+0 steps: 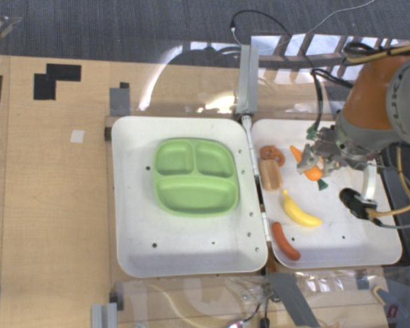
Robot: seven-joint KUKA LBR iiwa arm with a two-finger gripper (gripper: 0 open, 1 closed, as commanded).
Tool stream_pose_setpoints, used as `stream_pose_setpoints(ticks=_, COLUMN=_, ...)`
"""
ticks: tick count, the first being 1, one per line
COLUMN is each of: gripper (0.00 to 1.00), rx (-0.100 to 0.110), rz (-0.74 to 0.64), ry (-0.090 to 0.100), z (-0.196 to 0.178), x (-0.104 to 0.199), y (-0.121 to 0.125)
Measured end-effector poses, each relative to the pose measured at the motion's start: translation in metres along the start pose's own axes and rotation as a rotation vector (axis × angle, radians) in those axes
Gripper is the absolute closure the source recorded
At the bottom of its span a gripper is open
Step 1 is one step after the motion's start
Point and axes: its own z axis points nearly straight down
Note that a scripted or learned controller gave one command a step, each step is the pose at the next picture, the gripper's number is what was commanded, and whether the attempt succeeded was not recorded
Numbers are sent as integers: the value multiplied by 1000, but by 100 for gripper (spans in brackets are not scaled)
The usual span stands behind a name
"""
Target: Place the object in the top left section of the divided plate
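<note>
A green divided plate (195,176) lies in the left bin (133,244), with two small sections along its far side and one long section along its near side. My gripper (316,161) hangs low over the right bin (369,241), directly above an orange carrot (314,173) with a green tip. The gripper body hides part of the carrot. An orange end (296,153) pokes out to the gripper's left.
The right bin also holds a brown pretzel-like piece (272,155), a tan bread slice (270,177), a yellow banana (300,212) and a red sausage (285,241). A metal divider (254,176) separates the bins. Black cables (359,203) hang beside the arm.
</note>
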Motion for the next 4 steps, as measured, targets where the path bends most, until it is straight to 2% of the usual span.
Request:
stream_pose_setpoints(ticks=1, gripper=100, rx=-1, rz=169, ry=0, z=-17, x=132, y=37)
stream_pose_setpoints(ticks=2, gripper=100, rx=1, rz=154, ry=-2, z=-16, x=132, y=31)
stream_pose_setpoints(ticks=3, gripper=100, rx=-2, rz=410, ry=-1, z=-113, x=198, y=55)
stream_pose_setpoints(ticks=4, gripper=0, rx=-2, rz=410, ry=-1, z=-113, x=198, y=55)
